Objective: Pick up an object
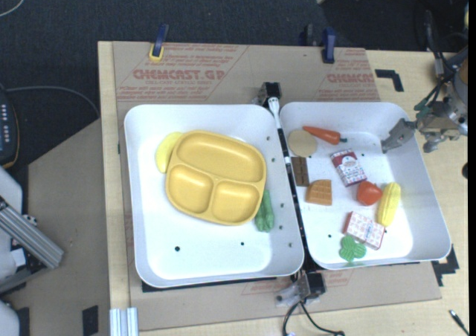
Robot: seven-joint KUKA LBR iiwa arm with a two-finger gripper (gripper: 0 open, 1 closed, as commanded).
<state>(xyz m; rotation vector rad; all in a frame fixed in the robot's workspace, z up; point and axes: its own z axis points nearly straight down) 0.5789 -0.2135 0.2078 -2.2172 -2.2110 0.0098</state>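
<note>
Camera view shows the gripper [407,134] at the right bin's [439,217] far right edge, its grip state unclear and nothing visibly between its fingers. A carrot [323,134], red packet [348,167], tomato [368,193] and corn cob [388,204] lie in that bin; a yellow tray [215,177] fills the left one.

Bright even light, soft shadows, slightly soft focus

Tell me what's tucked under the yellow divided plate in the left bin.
A yellow piece pokes out from under the divided plate at its upper-left edge, and a green leafy piece at its lower right. How far either runs underneath is covered.
</note>
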